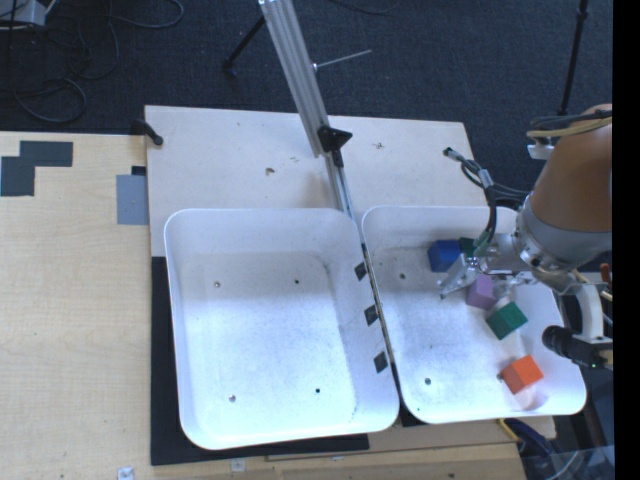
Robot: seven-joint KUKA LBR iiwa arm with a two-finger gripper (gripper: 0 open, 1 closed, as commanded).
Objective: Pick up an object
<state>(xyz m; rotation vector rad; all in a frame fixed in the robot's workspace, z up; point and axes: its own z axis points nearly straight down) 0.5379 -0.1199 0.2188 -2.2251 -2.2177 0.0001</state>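
Pale wooden desk [70,298] on the left, with grey patches [130,198] stuck on it. White board [250,158] at the far side. Long silver bar [300,78] leaning up over the board. Dark carpet floor [450,48] far behind, with black wires [100,18] lying on it.

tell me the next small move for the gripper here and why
Probably a short descent onto the purple block: the gripper sits low in the right bin, right at that block, with the blue block and green block close by, so a straight drop seems safest.
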